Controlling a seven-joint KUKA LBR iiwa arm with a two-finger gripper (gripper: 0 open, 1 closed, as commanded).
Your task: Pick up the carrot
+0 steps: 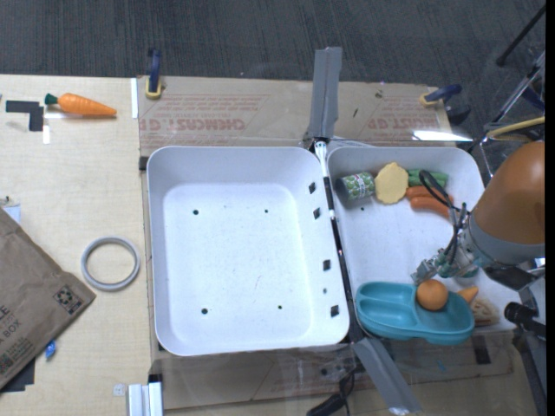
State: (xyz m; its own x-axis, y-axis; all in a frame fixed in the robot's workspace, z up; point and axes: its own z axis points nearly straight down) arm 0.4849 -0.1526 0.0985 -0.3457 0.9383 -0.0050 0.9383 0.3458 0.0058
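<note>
The end effector (440, 267) hung over a smooth teal dish (392, 312); its grip state couldn't be told. The tapered orange carrot (427, 201) lay apart.

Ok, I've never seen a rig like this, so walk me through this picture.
One camera looks down at a slant on a bench with two white bins, left bin and right bin. The grey and orange shape at the picture's right is a robot arm. Its end effector is low in the right bin, close to a blue dish holding an orange ball. Further back lie a green can, a yellow piece and a carrot. Another carrot and a tape ring lie outside. Nothing looks held.
</note>
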